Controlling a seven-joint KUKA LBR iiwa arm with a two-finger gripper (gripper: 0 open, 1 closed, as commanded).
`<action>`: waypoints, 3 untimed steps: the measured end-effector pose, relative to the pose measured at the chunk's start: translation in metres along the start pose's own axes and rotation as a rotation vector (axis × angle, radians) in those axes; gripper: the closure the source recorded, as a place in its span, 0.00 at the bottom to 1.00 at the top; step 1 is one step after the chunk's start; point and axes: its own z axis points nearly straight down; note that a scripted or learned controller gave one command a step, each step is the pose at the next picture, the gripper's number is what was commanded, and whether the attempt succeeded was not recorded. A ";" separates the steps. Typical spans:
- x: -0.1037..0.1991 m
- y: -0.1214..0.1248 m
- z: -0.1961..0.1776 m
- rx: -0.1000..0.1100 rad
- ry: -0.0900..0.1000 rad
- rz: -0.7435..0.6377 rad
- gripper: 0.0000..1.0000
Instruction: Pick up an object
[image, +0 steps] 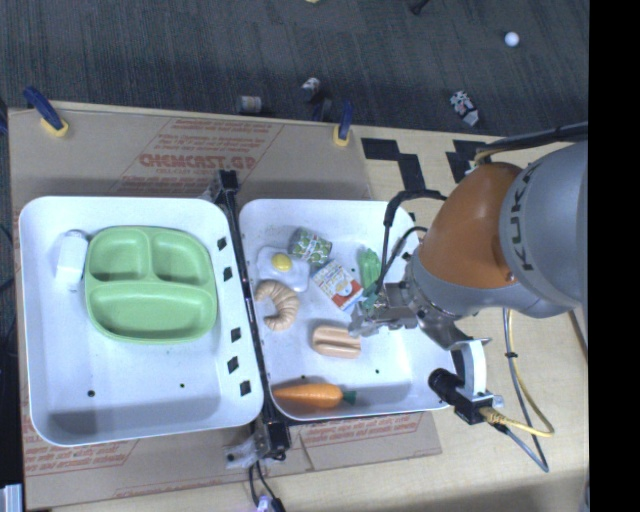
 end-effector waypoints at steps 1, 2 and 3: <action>0.000 0.000 0.000 0.001 0.000 0.001 0.00; 0.025 0.001 0.098 -0.003 0.000 0.001 0.00; 0.024 0.002 0.087 -0.005 -0.002 -0.003 1.00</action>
